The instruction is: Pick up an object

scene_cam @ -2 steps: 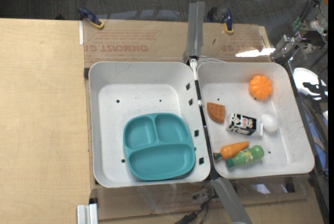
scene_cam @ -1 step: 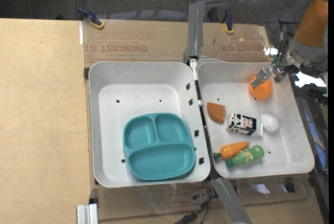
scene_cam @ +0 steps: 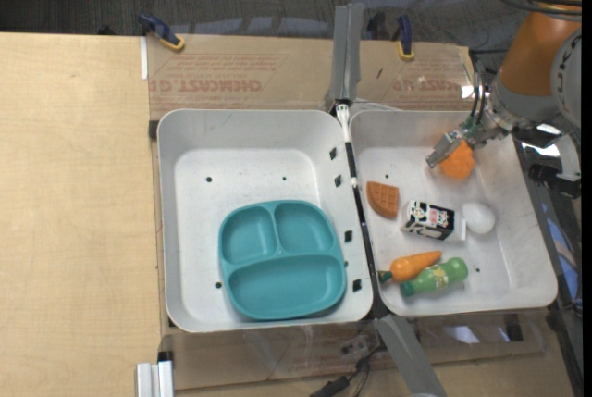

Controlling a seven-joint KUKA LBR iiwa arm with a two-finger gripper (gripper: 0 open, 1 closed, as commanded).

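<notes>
A: Risk check, biggest first. Pale wooden bench [scene_cam: 65, 201] carries two shallow white plastic bins. Left bin [scene_cam: 185, 145] has just a teal three-compartment plastic plate [scene_cam: 282, 258], lower centre of frame. Right bin [scene_cam: 527, 279] holds everything else.

B: Arm?

A: Grey arm with the orange band [scene_cam: 541, 48], upper right. End effector [scene_cam: 453, 150] sits low over a round orange plastic fruit [scene_cam: 458, 164], upper part of the right bin. Can't tell how far open it is, or whether it has the fruit.

B: Failure modes?

A: Round shape, could squirt out of a pinch and roll. Nearby: black-and-white milk carton [scene_cam: 430, 219], green plastic bottle [scene_cam: 433, 279], toy carrot [scene_cam: 414, 266], brown waffle piece [scene_cam: 383, 199], white ball [scene_cam: 478, 217]. Ball's closest downslope, likely to get knocked.
</notes>
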